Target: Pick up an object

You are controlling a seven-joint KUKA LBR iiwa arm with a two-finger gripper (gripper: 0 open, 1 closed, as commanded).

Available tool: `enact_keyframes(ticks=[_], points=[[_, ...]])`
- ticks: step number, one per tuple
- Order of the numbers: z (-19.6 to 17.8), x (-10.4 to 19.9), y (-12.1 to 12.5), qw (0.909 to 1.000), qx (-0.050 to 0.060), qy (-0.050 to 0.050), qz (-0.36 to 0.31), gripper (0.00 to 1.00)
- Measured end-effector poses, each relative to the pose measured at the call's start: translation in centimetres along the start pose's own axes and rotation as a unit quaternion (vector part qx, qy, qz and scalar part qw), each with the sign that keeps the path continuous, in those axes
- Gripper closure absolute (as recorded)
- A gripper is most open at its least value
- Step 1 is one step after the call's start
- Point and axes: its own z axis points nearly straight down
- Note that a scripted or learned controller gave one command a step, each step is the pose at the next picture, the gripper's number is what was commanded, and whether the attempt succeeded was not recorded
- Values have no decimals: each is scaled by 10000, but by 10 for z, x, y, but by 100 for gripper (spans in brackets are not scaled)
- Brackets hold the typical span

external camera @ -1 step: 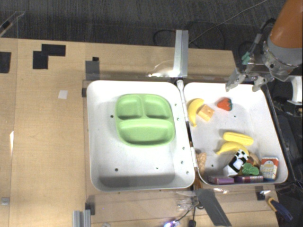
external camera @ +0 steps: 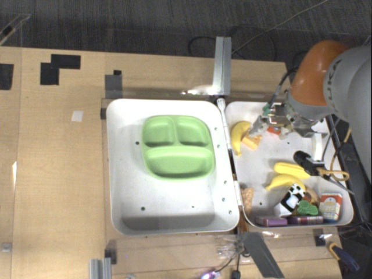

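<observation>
Camera view looked down on a wooden bench (external camera: 58,185) that carried two shallow white bins side by side. The left bin (external camera: 125,179) held a green plate (external camera: 177,146) with three compartments, lying flat a little above the bin's middle. The grey arm (external camera: 349,80), with its orange band (external camera: 311,74), reached in from the right over the upper part of the right bin (external camera: 261,164). Its gripper (external camera: 265,124) hung low near that bin's upper left area, and whether it was spread or pressed together could not be told from this angle. Just beside the gripper, down and to the left, an orange block (external camera: 251,140) lay on the bin floor, touching a yellow banana (external camera: 238,133) that rested against the bin's left wall. Whether the gripper touched the block could not be told. A second banana (external camera: 288,176) lay well apart from it, toward the lower right of the same bin. Below that banana sat a black-and-white toy (external camera: 293,197), with a small red-and-white carton (external camera: 330,207) to its right. A purple marker (external camera: 293,220) lay along the bin's lower wall, and a brownish lump (external camera: 248,197) sat at the lower left corner.
</observation>
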Motion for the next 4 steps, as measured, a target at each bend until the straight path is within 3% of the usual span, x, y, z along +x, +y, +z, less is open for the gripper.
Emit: enact_keyframes(ticks=[1,2,3,4], points=[[-11,1,2,10000,-16,6,-4,100],[14,-44,41,9956,102,20,-929,100],[0,-43,44,9955,59,10,-947,100],[22,-35,41,9712,86,33,-2382,100]])
